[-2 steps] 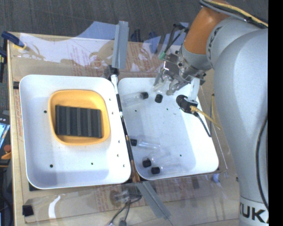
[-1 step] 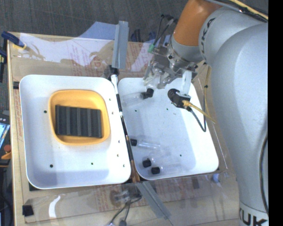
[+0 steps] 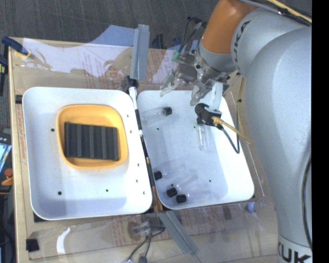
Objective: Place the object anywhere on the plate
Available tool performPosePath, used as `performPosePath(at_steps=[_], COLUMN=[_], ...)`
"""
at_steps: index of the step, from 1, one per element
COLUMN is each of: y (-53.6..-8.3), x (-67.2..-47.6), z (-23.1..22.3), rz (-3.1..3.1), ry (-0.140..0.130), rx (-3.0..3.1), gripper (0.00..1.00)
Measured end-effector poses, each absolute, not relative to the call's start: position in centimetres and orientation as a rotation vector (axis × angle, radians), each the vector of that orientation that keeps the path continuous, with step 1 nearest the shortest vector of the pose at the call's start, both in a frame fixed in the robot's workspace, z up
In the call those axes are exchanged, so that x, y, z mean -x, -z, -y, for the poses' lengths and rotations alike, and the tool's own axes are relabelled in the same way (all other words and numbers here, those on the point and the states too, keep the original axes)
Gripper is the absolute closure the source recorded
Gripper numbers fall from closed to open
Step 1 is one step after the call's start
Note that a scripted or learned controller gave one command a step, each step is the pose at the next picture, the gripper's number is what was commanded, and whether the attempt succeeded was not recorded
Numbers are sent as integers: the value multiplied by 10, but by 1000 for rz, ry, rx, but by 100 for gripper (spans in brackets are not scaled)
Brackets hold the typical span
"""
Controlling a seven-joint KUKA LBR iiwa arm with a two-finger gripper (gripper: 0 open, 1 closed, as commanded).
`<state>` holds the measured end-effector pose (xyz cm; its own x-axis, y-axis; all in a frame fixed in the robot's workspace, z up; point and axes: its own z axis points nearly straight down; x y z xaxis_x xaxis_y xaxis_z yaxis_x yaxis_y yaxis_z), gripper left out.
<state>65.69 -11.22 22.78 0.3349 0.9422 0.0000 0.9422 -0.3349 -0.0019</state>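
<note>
Pincer [image 3: 182, 90] sits over the back edge of the right bin [image 3: 238, 171], fingers spread apart, nothing between them. Arm [image 3: 274, 92] comes in from the right, orange band at top. Left bin [image 3: 35, 163] holds the yellow plate [image 3: 90, 115] w/ a dark ribbed insert [image 3: 91, 141] in its middle. Task objs look like clear vials w/ black caps, all in right bin: one [image 3: 160, 113] near back-left, one [image 3: 202, 136] upright-ish mid-bin just below the pincer, a few [image 3: 178, 188] clustered at front-left, hard to count since they're see-through. Worktop [image 3: 71, 64] under both bins.
</note>
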Motion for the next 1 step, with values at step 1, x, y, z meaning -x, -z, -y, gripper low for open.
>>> performPosePath(at_steps=[1], y=[-221], x=[-656], z=[67], rz=[2136], ry=[-7], rx=[2297], gripper=[0])
